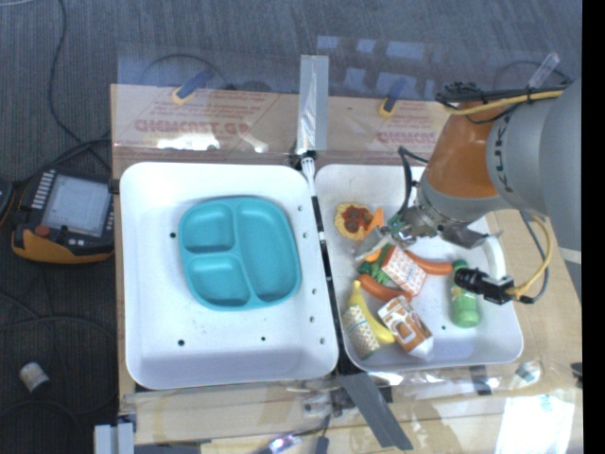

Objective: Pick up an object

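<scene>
Landmark for all positions: blue divided plate (238,252), lying in the left bin (151,348).

Step in hand, by judgement: approach, reaching down into the right bin (501,343). No object seen between the fingers, so pick not made.

Gripper (408,225) down among the clutter, well to the right of the plate, across the divider between the bins. Fingers hidden under the wrist and orange band (463,159); width of opening cannot be told.

Candidate objects, all right of the plate:
- small round tart-like item (354,219), orange with red centre, nearest the plate, just left of the gripper.
- flat checked red-and-white packet (405,270) resting over a carrot-like orange piece (433,265), just below the gripper.
- yellow banana-like piece (367,312) and small carton (406,325), lower down.
- green item (464,308), farthest from the plate.

Next move, by judgement: settle on a single item, close squarely on it, lift straight up. Crowding a risk: packet and carrot touching, likely to shift together.

Writing: reddish print on the cardboard strip (203,126) beyond the plate, blurred under tape, unreadable. Print on packet and carton too small to read.
</scene>
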You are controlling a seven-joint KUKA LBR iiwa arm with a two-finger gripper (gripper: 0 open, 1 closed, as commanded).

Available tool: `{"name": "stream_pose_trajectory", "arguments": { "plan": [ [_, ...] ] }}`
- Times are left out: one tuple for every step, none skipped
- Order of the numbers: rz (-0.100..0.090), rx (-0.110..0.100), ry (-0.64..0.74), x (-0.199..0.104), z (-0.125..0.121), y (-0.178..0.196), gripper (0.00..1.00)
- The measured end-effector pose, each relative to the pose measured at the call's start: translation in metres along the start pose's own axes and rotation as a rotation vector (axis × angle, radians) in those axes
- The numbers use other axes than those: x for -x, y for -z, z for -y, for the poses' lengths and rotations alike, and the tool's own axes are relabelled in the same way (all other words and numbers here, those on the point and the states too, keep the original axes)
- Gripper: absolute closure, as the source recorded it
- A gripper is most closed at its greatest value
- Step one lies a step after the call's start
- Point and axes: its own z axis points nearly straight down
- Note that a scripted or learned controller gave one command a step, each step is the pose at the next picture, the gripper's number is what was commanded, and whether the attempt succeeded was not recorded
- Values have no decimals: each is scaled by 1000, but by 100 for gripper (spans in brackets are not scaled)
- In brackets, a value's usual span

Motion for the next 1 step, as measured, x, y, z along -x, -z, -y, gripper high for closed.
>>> {"name": "stream_pose_trajectory", "arguments": {
  "plan": [
    [1, 2, 263, -45, -33, 87, 0]
  ]
}}
